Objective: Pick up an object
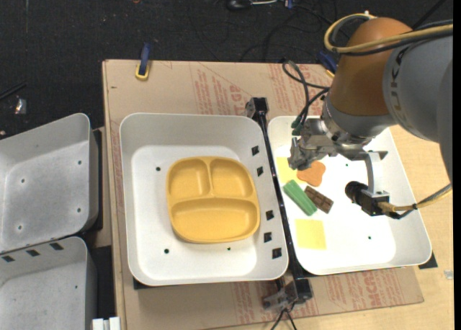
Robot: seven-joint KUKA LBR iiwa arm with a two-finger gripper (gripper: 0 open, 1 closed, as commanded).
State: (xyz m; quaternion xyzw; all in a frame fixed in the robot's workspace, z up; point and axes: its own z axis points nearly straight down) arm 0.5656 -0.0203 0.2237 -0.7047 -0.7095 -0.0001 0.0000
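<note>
- Hung low over the right bin, near its left wall: the tool, at the end of the grey arm with its orange band.
- Could not tell whether open or closed; the wrist body blocked that part.
- Spotted just under and beside the tool: an orange piece, flat on the bin floor and partly tucked beneath the tool.
- Lined up just below that: a green block lying at a slant, with a brown block touching or nearly touching its right side.
- Further toward the near rim, apart from the others: a flat yellow square.
- Also seen along the bin's left wall, just left of the orange piece: a sliver of something yellow, too hidden to name.
- Off to the right in the same bin: a black camera-like fitting on a cable, part of the rig by the look of it, not a thing to pick.
- Sat untouched in the left bin: a yellow divided tray, well apart from the tool.
- Judged progress: nothing lifted yet, every item resting on the bin floor on the counter.
- Judged as an approach or descent over the orange piece, the likeliest target.
- Left to do: close on an item, then raise it clear of the bin.
</note>
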